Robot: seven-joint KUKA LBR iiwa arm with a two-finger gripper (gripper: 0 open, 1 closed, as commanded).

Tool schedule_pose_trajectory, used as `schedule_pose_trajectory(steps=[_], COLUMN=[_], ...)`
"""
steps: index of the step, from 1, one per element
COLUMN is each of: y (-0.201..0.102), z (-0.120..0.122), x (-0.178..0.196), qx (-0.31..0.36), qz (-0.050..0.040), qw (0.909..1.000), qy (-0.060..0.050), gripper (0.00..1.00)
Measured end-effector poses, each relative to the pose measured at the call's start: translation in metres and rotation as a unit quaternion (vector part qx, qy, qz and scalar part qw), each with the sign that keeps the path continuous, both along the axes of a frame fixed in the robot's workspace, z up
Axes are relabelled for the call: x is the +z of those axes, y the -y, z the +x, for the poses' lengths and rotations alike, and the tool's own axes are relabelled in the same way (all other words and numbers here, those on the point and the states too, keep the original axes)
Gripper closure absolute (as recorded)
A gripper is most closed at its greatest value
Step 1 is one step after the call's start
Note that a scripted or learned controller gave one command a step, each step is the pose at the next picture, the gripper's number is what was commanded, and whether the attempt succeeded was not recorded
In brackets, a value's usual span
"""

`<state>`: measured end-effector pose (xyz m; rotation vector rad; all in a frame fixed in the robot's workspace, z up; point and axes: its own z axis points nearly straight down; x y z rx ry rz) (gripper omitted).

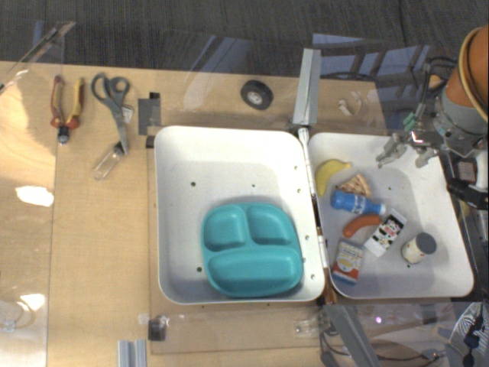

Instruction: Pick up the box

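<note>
From the camera view I find the gripper (407, 152) over the right bin's (447, 280) far edge, fingers spread wide, nothing between them. The box (348, 261) lies near that bin's front left corner, beside a sausage (361, 225). A teal tray (252, 249) sits in the left bin (183, 205).

Grey arm (458, 121), orange band, thin metal-fingered gripper (406, 151)

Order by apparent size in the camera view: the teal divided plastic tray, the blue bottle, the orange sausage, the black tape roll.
1. Teal divided plastic tray.
2. Blue bottle.
3. Orange sausage and black tape roll: they look alike, so unranked.
</note>
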<state>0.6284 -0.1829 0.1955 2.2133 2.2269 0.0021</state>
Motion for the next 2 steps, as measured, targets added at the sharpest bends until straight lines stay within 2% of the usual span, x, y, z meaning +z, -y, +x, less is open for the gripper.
schedule_pose_trajectory(steps=[1,2], y=[-0.036,-0.062], z=[-0.082,-0.023], x=[-0.105,-0.106], qx=[0.083,-0.001], qz=[-0.0007,-0.0005], qw=[0.9966,1.0], qy=[0.003,0.005], gripper=[0.0,0.0])
